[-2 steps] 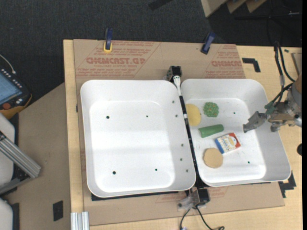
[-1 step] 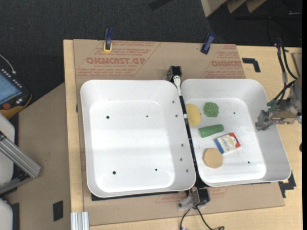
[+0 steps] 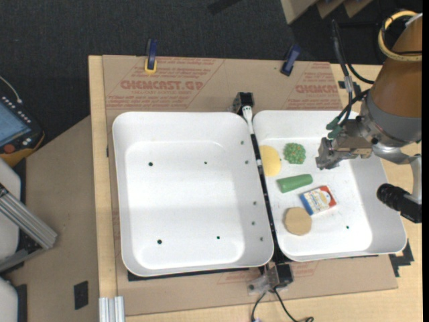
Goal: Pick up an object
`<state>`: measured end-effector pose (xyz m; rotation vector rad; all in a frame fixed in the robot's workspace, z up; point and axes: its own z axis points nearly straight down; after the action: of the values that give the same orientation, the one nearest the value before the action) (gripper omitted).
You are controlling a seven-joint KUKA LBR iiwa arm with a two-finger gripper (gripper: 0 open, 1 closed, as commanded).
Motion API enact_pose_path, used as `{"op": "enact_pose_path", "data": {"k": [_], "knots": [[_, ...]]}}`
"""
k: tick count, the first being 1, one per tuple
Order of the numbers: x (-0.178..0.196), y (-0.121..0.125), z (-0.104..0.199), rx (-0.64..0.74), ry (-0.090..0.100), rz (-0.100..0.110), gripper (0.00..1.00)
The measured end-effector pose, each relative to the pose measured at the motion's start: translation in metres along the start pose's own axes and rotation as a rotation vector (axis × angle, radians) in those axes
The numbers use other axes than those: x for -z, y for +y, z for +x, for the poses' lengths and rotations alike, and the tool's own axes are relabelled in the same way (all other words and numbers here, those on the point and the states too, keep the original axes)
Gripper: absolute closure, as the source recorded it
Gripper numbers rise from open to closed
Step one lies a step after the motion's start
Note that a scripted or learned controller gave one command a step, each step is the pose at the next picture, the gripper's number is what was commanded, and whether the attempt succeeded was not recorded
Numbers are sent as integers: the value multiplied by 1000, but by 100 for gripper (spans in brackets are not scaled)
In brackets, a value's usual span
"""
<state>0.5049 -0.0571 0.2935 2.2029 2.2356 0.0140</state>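
In the camera view from above, the grey arm with its orange band is cut off by the right edge, and its gripper hangs over the right shallow white plastic bin; whether it is spread or pressed together I cannot tell, since dark fittings and cables blur it. A small white, red and blue packet carries print too small to read. The brown cardboard sheet on the table reads, in faded red, what looks like "CHEMCAST GP". Just left of the gripper lies a green bumpy broccoli-like lump, apart from it. A pale yellow rounded piece sits at the bin's left wall, a green cylinder below the lump, a tan round disc lowest. The left shallow white plastic bin adjoins it.
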Motion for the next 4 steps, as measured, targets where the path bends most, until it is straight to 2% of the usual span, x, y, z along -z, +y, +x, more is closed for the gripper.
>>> {"op": "enact_pose_path", "data": {"k": [1,2,3,4], "knots": [[-14,37,68,-6,-2,5,100],[63,-11,108,-8,-1,0,100],[123,-22,167,-6,0,0,100],[98,-23,189,-12,-5,14,100]]}}
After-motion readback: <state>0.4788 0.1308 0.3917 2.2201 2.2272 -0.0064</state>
